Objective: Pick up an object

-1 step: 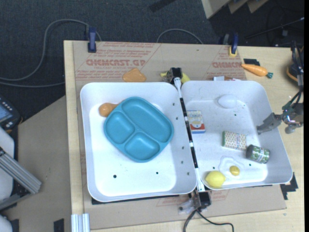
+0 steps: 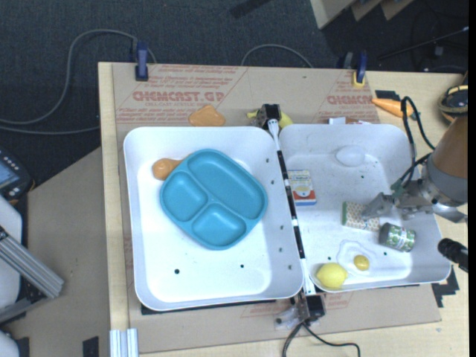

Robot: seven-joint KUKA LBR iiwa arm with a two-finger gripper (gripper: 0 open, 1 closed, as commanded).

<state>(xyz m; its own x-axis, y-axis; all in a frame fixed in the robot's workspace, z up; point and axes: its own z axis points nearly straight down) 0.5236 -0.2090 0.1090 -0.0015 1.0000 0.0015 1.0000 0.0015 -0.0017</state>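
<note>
- Camera view: a light wooden table (image 2: 111,199) carries two shallow white plastic bins side by side, the left bin (image 2: 145,259) and the right bin (image 2: 327,136), their inner rims touching along a dark seam.
- The left bin holds a blue three-compartment plastic tray (image 2: 213,198), lying flat near the bin's middle and turned at a slant.
- A small orange rounded object (image 2: 162,168) sits just beside the tray's upper left edge, partly tucked under it (its exact shape is hard to tell).
- The right bin holds a small white carton with an orange and blue label (image 2: 301,186), near the seam.
- Further right lies a flat speckled green-and-white packet (image 2: 358,215), and just beside it, lower right, a small green can lying on its side (image 2: 398,237).
- A yellow lemon-like ball (image 2: 332,276) rests at the bin's lower rim, with a smaller yellow piece (image 2: 361,262) just to its right.
- The grey arm (image 2: 454,162) reaches in from the right; the jaws (image 2: 393,203) hang low over the right bin, between the packet and the can, close to both.
- Whether the jaws are spread or closed cannot be told (the metal parts blur together), and nothing is visibly held between them.
- Behind the bins, on the table, lie an orange lump (image 2: 207,116) and an orange carrot-like piece (image 2: 387,105).
</note>
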